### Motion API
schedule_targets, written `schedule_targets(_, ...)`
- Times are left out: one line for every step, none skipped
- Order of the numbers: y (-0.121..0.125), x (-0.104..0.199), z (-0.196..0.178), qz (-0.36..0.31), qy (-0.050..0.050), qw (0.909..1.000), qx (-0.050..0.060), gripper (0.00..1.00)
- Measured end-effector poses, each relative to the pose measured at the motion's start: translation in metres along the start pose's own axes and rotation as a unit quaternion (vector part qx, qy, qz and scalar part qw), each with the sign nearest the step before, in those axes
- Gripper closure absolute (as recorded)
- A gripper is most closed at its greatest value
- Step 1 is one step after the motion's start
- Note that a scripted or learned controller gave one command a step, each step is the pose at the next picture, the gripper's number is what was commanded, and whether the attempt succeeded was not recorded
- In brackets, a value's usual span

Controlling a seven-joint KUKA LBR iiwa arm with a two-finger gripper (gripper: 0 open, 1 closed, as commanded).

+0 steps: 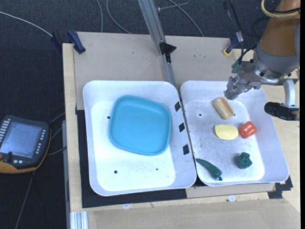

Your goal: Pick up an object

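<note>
The right bin [267,173] holds a tan bread roll [223,108], a yellow lemon-like piece [226,132], a red pepper [247,129], a dark green broccoli piece [243,161] and a green chili [209,168]. My gripper [232,92] hangs over the back of the right bin, just above and to the right of the bread roll. Nothing shows between its fingertips. The orange-banded arm comes in from the upper right.
The left bin [95,128] carries a blue square plate [140,124]. A metal pole [152,23] slants across the bench behind the bins. Blue clamps [76,41] sit at the bench's back corners. A teach pendant [21,142] lies on the floor at left.
</note>
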State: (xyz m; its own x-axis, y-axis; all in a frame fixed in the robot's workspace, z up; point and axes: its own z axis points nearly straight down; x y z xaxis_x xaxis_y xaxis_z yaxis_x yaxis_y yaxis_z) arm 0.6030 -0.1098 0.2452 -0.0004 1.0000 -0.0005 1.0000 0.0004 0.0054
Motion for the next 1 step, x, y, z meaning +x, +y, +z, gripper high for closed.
schedule_targets(-0.0102, 0.0506, 0.0115, -0.002, 0.001, 1.0000, 0.003, 1.00)
